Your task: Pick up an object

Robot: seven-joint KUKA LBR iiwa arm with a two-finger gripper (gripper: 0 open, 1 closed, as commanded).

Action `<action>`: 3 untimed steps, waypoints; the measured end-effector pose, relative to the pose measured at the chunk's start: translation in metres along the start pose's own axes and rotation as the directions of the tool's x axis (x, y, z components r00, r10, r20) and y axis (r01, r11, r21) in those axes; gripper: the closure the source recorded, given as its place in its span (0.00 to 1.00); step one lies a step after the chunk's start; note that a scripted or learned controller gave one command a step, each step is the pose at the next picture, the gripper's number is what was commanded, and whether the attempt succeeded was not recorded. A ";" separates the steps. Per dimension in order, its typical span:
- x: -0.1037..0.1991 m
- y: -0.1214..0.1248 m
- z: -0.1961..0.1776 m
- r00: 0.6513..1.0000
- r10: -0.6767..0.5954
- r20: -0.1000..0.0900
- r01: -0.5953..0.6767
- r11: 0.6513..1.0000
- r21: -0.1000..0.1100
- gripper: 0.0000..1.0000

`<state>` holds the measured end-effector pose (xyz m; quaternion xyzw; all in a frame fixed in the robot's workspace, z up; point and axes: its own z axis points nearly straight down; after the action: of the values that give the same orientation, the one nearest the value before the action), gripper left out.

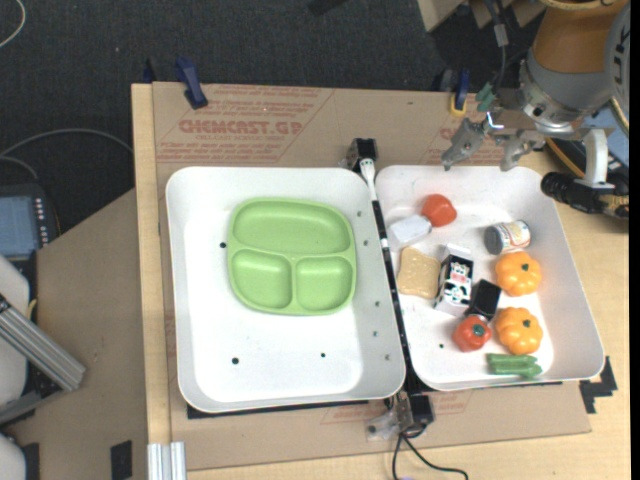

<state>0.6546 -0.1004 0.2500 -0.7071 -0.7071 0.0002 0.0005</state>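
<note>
A cardboard sheet (300, 118) printed with red lettering covers the bench, and two shallow white bins sit on it side by side, touching along a black hinge strip. A blue clamp (190, 81) grips the sheet's far edge at about 11 o'clock, with another small clamp (461, 90) at 1 o'clock. Beyond the bench the floor is dark carpet (250, 18), with a thin white cable at 10 o'clock and aluminium framing (40, 353) at 8 o'clock.

The left bin (200, 348) holds a green divided plate (292, 255), lying flat near its middle.

The right bin (570, 318) holds the loose things. A red tomato (437, 209) lies toward 12 o'clock in that bin, with a pale white piece (409, 231) just beside it. A tan block (419, 273) and a black-and-white carton (457, 282) sit near the centre. A small can (508, 236) lies on its side at 2 o'clock. Two orange pumpkins (517, 273) (518, 330) sit at 4 o'clock, a second red tomato (472, 332) beside the lower one, and a green pod (514, 366) at 5 o'clock by the near rim.

The gripper (490, 143) hangs over the far rim of the right bin at 1 o'clock, its fingers spread apart with nothing between them, well apart from every object.
</note>
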 end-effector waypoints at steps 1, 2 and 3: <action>0.000 -0.024 0.108 1.000 0.002 -0.002 -0.002 1.000 0.012 0.00; 0.032 -0.093 0.063 1.000 0.000 -0.002 0.000 1.000 0.004 0.00; 0.042 -0.102 0.065 1.000 -0.001 -0.001 0.001 1.000 0.003 0.00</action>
<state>0.5524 -0.0585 0.1847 -0.7069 -0.7073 0.0008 0.0020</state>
